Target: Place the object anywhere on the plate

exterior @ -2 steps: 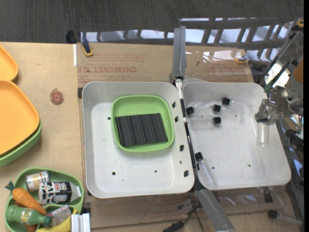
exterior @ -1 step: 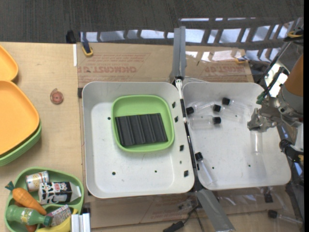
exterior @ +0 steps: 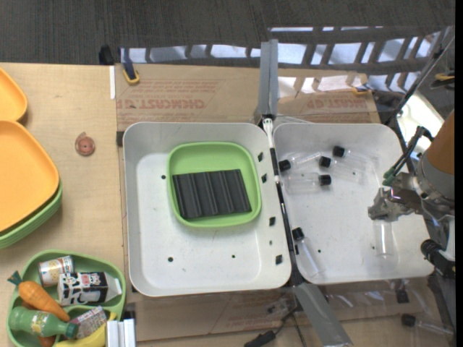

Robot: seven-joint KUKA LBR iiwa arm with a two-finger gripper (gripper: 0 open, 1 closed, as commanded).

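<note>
Lying just beneath the jaws, a clear tube (exterior: 382,241); jaws' spread impossible to tell.

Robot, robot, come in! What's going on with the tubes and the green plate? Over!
Tool low over right bin, at a clear tube. Green plate in left bin carries only a dark ridged pad. Path clear.

A green plate (exterior: 214,186) holding a dark ribbed slab (exterior: 214,194) sits in the left bin (exterior: 145,266). The gripper (exterior: 387,210) hangs over the right bin (exterior: 347,266), above a clear tube (exterior: 383,238).
</note>
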